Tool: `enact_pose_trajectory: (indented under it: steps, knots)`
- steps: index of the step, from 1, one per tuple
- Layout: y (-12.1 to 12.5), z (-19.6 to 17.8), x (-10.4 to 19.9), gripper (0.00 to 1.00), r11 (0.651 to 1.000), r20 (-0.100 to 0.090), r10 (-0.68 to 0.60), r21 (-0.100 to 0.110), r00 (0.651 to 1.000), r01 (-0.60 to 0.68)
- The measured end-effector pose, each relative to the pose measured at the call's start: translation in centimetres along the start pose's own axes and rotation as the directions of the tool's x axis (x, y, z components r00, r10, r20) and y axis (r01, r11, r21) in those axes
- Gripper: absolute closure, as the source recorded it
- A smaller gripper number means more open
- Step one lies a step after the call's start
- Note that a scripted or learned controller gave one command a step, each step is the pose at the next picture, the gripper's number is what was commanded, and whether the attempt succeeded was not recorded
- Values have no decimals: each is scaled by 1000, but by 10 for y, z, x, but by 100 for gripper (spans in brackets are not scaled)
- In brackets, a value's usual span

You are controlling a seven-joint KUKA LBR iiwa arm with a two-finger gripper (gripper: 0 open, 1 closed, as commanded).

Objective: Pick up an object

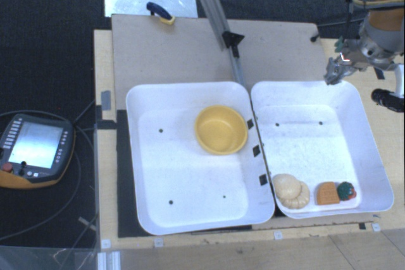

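Camera view: two white bins are seen side by side on the bench. A yellow bowl [221, 129] is set upright in the left bin [152, 199], near its upper right corner. In the right bin [370, 155], a cream shell-shaped piece [290, 190] and an orange block [327, 193] with a dark green knob [346, 190] are lined along the near wall. The gripper [334, 73] is held over the right bin's far rim, well apart from every object; its state cannot be told.

A bowl [221, 129] sits in the left bin [145, 199]; two food items [291, 190] [335, 193] lie in the right bin's [373, 161] near corner.
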State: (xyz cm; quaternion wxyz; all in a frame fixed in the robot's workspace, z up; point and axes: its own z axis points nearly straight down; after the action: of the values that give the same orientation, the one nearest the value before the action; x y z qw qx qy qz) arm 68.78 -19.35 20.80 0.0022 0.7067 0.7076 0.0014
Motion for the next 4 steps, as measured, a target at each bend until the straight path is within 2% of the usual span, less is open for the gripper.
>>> enact_pose_trajectory:
  steps: [1,2,4]
  knots:
    - [3,-63,5,100,1000,0,0,-2,1000,0]
    - [-31,-54,55,100,1000,-2,-3,5,1000,3]
    - [-71,-34,145,100,1000,-2,-2,6,1000,2]
